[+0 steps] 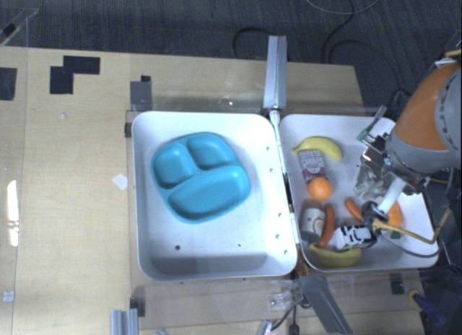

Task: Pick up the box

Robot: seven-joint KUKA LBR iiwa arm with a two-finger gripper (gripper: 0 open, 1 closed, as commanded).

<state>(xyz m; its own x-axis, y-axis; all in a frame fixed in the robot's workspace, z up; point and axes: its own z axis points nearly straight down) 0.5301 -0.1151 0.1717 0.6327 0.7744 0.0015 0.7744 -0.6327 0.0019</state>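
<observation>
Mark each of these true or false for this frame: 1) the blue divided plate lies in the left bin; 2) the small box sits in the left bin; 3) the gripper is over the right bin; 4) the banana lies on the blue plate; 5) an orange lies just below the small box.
1) True: the blue divided plate lies in the left bin.
2) False: the small box lies in the right bin.
3) True: the gripper is over the right bin.
4) False: the banana lies in the right bin, beside the box.
5) True: the orange lies just below the box.
</observation>
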